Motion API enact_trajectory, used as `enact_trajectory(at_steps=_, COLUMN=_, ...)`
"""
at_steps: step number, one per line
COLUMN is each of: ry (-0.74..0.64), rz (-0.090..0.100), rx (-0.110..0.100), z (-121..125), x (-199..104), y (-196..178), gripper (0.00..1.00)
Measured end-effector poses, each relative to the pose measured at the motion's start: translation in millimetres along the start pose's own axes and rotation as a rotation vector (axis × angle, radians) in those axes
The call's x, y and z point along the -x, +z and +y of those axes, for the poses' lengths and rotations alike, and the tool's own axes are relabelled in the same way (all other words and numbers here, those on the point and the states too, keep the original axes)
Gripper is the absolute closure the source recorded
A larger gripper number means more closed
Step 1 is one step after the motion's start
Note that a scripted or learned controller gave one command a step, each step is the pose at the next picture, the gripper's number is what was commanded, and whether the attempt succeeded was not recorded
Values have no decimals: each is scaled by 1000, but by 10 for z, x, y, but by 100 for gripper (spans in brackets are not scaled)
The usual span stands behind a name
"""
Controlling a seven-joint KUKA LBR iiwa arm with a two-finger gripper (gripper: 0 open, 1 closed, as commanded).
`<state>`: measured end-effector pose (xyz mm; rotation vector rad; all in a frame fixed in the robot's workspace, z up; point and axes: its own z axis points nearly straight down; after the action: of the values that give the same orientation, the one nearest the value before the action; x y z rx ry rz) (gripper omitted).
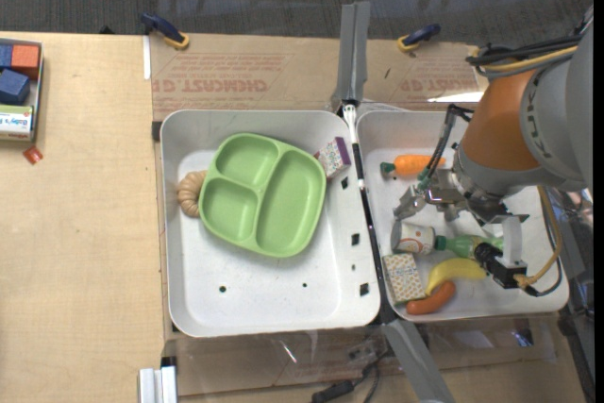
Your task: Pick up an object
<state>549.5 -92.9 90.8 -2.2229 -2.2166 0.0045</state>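
Several small toys crowd right bin [557, 293], lower right of frame: banana [454, 273], carrot [412, 166], sausage [430, 299]. Banana looks light, smooth, rigid; pinch across middle. Hand [427, 199] hovers above them, grip state unclear. Green plate [262, 193] in left bin [255, 302].

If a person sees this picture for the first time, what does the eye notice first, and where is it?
The big green divided plate in the left bin stands out most, with a tan ring-shaped toy beside its left edge. Next comes the grey and orange arm over the right bin, its gripper low above a cluster of toy food: carrot, banana, sausage.
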Motion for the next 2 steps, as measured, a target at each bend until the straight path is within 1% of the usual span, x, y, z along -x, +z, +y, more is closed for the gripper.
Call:
enact_trajectory(at_steps=1, ry=2, rz=0, rx=-1, z=0, x=11, y=-87, gripper=100)
enact_trajectory(at_steps=2, ry=2, rz=-1, rx=-1, z=-1, x=12, y=-87, gripper=0)
